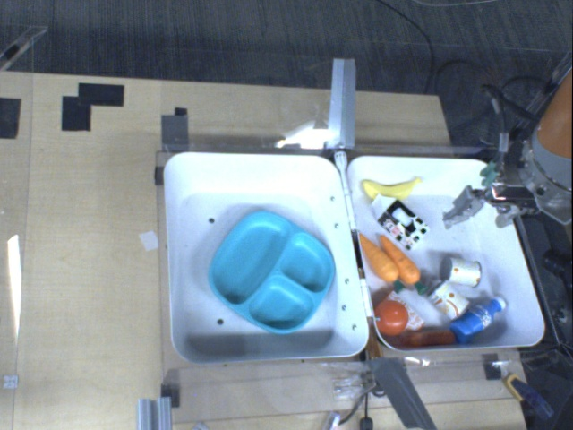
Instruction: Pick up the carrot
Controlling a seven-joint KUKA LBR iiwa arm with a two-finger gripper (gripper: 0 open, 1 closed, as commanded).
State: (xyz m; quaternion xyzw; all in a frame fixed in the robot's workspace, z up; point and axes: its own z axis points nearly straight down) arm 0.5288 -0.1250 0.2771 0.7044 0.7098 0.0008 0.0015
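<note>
Orange carrot (390, 258) looks light, stiff, smooth; grip its thick middle. Tool (466, 206), at the carrot's 2 o'clock, hangs open, holding nothing.

A robotics lab: two white bins (260, 173) on a bench (81, 267), loose cables (421, 25) (black) behind.

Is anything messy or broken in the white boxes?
Nothing looks broken or spilled. The toys in the right white bin are jumbled: the orange carrot lies by the left wall, the yellow banana above it. The blue divided plate sits askew in the left white bin.
</note>
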